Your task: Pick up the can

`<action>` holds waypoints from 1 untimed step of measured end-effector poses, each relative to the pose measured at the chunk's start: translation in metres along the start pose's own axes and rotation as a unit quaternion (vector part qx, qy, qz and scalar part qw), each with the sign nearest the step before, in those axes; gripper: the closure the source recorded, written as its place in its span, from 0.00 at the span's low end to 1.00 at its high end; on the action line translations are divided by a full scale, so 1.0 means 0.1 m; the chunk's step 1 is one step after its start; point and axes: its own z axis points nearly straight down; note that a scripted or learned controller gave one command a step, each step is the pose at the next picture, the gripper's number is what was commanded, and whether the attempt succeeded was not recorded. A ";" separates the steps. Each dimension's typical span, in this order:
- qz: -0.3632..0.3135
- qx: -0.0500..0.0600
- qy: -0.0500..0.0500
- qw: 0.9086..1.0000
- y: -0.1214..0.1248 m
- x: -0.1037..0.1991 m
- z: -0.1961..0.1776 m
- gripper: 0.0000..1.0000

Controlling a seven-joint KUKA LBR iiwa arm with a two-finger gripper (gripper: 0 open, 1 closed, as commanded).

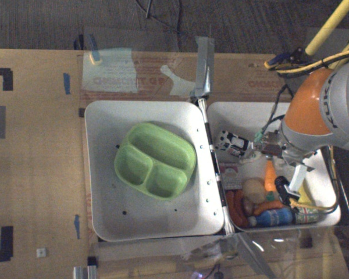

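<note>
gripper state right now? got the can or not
gripper: low over the right bin, by the black-and-white item; grip state cannot be told, no can visibly held.

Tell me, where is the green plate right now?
The green plate lies in the left bin, near its middle, in the camera view. The arm is over the right bin.

— Any lettering legible on the robot? — Dark capitals run down the orange band [312, 110] of the arm at right, cut off at the edge; "KU" is about all that reads.

— And on the counter? — Faint reddish print on the cardboard [141, 81] beyond the left bin, too blurred to read.
</note>
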 end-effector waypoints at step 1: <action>0.011 0.001 0.000 1.000 -0.45 0.05 -0.01 0.00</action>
